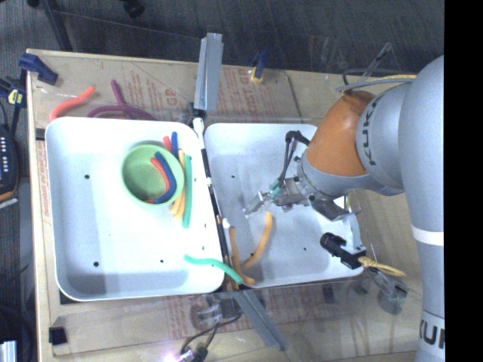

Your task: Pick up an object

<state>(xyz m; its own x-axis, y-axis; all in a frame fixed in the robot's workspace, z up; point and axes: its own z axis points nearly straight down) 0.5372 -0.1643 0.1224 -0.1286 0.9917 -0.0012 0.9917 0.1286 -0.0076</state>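
My gripper [259, 202] hangs low over the middle of the right bin [241, 145], pointing left. Just below it lies a curved orange stick [264, 238], whose upper end sits close under the gripper tip; I cannot tell if they touch. A second orange stick [232, 249] lies along the bin's left wall. A teal stick [214, 265] is draped over the front corner between the two bins. Nothing shows held in the gripper.
The left bin [83, 202] holds a green bowl [148, 173] with red, blue, yellow and green sticks on and beside its right rim. Orange and purple sticks [90, 104] lie on the bench behind the left bin. The arm's orange-banded body [343, 145] overhangs the right bin's right half.
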